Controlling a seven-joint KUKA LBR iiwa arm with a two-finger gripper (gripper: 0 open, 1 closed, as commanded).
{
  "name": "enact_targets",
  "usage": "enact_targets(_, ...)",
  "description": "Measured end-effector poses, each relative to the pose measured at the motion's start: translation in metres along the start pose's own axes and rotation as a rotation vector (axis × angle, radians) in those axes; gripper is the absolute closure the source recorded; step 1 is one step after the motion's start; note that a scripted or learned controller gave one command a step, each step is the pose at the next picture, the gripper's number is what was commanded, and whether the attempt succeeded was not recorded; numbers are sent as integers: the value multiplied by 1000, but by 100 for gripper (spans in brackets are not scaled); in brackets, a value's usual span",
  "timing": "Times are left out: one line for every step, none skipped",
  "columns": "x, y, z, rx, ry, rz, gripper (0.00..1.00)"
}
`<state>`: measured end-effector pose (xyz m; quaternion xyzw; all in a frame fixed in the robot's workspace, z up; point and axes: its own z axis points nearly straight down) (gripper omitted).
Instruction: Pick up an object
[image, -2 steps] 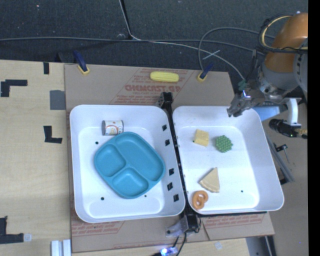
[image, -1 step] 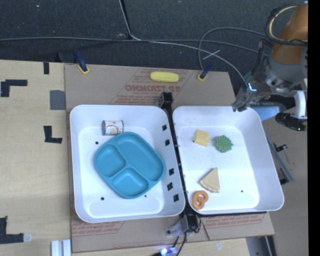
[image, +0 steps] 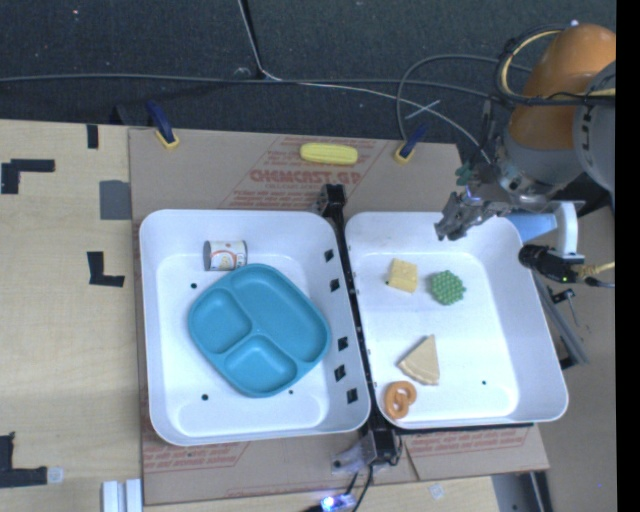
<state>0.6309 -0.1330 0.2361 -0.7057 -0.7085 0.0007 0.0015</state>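
Two white bins sit side by side: the left bin holds a blue tray and a small can, the right bin a cheese cube, green ball, wedge and pretzel. At upper right the gripper hovers over the bin's far corner, grasping nothing; how wide its tips stand I cannot tell. Approach looks underway; next, lowering onto the nearby ball or cube.

Red print runs across the cardboard sheet under the two bins, just below the yellow object, but the letters are too blurred to read w/ any certainty. More red print shows on the sheet's front edge, also illegible. The small can, upper left of the blue tray, carries a label that can't be read.
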Motion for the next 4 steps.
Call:
enact_targets(50,-20,-8,0,0,-1,100)
enact_targets(90,-37,0,1,-1,0,100)
enact_targets(149,-50,6,0,0,-3,100)
enact_targets(204,-68,1,0,-1,-2,100)
